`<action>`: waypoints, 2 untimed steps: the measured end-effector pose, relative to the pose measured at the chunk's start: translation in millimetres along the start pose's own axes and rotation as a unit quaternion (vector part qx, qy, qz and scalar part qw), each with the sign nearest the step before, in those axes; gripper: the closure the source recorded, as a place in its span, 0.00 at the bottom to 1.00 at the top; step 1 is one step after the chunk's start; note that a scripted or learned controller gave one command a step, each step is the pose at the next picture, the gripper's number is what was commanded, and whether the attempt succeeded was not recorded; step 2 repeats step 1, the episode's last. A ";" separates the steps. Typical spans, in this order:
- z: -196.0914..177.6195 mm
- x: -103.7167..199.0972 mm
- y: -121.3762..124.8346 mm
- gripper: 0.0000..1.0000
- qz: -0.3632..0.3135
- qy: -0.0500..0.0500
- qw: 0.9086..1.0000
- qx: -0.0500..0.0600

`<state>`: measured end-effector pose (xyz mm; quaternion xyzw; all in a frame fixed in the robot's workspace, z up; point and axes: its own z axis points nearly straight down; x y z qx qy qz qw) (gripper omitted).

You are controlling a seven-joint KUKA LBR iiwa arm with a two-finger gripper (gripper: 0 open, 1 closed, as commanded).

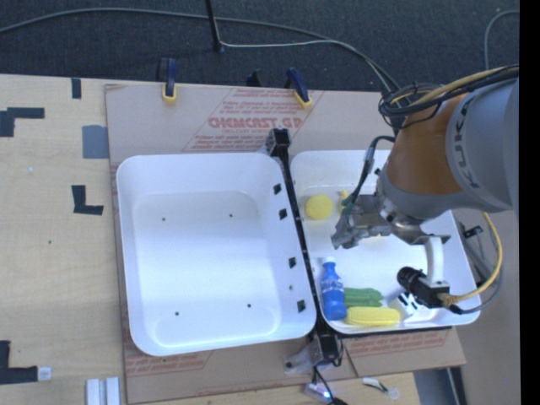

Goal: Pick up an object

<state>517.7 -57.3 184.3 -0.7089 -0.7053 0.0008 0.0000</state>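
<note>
We are seeing open floor across the left bin (202, 251). In the right bin (467, 264), the blue bottle (332, 289), green object (363, 296) and yellow corn (373, 315) are crowding the near edge; a yellow ball (318, 207) is sitting beside the divider.

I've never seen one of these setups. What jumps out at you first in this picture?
The big grey and orange arm reaching in from the right grabs the eye, with its gripper low over the right bin. Next come the bright toys in that bin: a yellow ball near the divider, and a blue bottle, a green piece and a yellow corn-like piece clustered at the near edge. The left bin is a plain white expanse.
</note>
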 end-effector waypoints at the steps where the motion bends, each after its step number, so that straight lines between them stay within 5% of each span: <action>1: 0.1 2.9 0.6 0.00 -0.003 0.001 1.000 0.000; 2: 0.1 2.9 0.6 0.00 -0.003 0.001 1.000 0.000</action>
